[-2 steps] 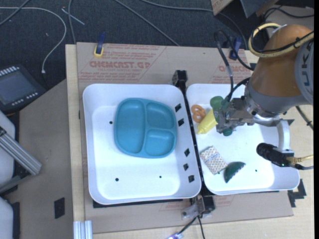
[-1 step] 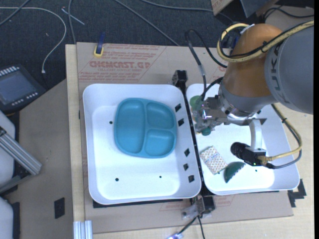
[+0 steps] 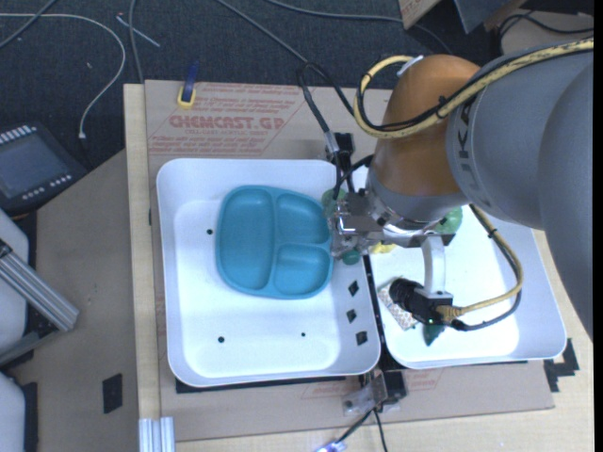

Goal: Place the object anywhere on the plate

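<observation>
A blue divided plate point(image 3: 271, 241) lies in the left white bin point(image 3: 254, 347), toward its upper right. My gripper point(image 3: 345, 226) hangs over the wall between the two bins, right at the plate's right edge, under the orange wrist band point(image 3: 429, 102). Small green bits point(image 3: 350, 250) peek out just below and beside the gripper; whether they are a held object is hidden by the wrist. In the right bin point(image 3: 509, 337) lie a pale patterned object point(image 3: 399, 305), a teal piece point(image 3: 433, 332), a yellow bit point(image 3: 382, 248) and a green thing point(image 3: 455, 220).
The big grey arm point(image 3: 537, 111) covers the upper right bin. A yellow-and-black cable point(image 3: 490, 299) loops over that bin. Both bins sit on a cardboard sheet point(image 3: 236, 111). Wires lie on the dark floor behind.
</observation>
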### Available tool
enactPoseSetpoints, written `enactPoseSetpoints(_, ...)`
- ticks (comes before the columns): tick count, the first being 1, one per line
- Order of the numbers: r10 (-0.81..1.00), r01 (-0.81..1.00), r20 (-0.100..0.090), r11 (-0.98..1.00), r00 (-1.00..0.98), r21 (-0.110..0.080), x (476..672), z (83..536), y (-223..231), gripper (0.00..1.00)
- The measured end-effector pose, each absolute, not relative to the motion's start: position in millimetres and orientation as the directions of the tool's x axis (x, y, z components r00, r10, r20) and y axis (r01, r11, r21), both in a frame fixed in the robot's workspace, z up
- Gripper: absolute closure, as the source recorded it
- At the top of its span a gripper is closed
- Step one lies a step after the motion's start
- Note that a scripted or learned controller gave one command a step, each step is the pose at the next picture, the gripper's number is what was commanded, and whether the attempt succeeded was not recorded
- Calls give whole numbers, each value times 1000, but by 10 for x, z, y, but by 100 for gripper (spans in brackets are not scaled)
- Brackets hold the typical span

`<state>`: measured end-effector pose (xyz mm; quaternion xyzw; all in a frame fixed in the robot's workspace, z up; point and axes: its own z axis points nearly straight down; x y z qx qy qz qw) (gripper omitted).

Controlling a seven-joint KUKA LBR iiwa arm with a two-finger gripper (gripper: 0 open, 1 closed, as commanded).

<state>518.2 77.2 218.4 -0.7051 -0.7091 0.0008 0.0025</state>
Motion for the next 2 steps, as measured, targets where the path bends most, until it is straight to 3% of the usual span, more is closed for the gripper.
enactPoseSetpoints(1,1000,1000,2,5,-5,-1,5193,2149,1224,100)
enactPoseSetpoints(2,1000,1000,1,1,-1,-1,5195,2153,1198,0)
